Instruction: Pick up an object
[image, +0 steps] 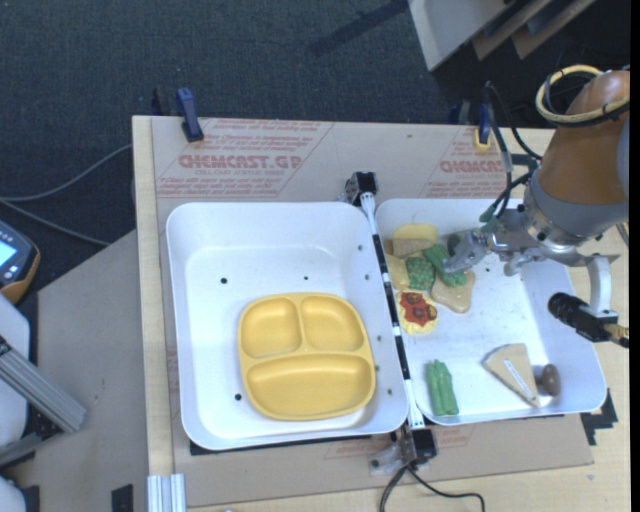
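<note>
Broccoli (424, 270) is lying at ten o'clock in the right bin (570, 385), and I'm hovering my claw (462, 252) just beside it at two o'clock. A divided plate (305, 355) is sitting in the left bin (205, 290).

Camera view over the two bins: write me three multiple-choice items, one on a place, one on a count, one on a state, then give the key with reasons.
1. Where does the yellow tray lie?
A. In the left bin
B. In the right bin
C. On the bench outside the bins

2. How many compartments does the yellow tray have?
A. Two
B. Three
C. Five

3. How do the toy foods lie in the right bin?
A. All stacked in one pile
B. Spread over the bin floor
C. Lined up along the right wall

Key: 1 A, the tray rests on the left bin floor. 2 B, two small sections sit above one long one. 3 B, the green pod and the wedge lie apart from the cluster near the gripper.
</note>
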